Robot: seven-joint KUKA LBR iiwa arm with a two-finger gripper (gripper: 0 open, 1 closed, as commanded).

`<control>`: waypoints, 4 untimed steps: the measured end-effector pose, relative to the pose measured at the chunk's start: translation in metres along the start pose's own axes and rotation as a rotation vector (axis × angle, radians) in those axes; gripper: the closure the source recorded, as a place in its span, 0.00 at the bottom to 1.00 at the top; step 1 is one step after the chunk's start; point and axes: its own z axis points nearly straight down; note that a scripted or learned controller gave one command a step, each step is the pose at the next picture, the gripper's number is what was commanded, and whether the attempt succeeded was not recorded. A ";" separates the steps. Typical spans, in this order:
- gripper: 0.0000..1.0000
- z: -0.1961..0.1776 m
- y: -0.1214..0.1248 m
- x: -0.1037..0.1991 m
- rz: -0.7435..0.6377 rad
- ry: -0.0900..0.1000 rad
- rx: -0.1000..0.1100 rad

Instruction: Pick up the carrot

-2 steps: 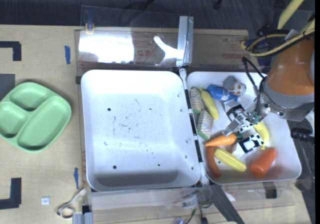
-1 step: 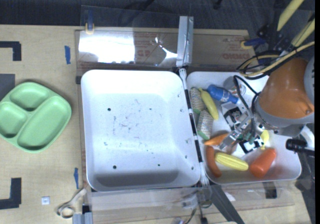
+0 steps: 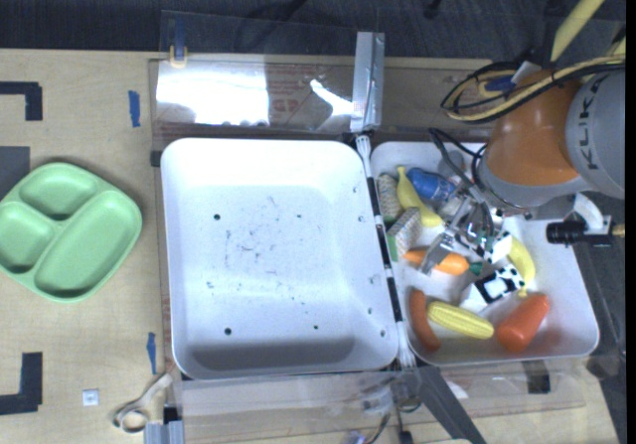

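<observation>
The carrot looks like the small bright-orange piece lying in the middle of the right bin, partly hidden by the gripper. My gripper is down low in that bin, right over the carrot's upper right end, among the toys. The grey arm with its orange band reaches in from the upper right. I cannot make out whether anything is held.
Around the carrot lie a yellow corn cob, a brown sausage, a larger orange-red tapered toy, a black-and-white cube, bananas and a blue piece. The left bin adjoins; a green divided plate sits far left.
</observation>
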 end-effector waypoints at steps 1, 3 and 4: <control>1.00 -0.012 0.001 -0.002 0.002 -0.005 -0.005; 0.00 -0.130 -0.021 0.004 -0.047 0.003 0.001; 0.00 -0.045 -0.012 0.048 0.146 0.006 0.003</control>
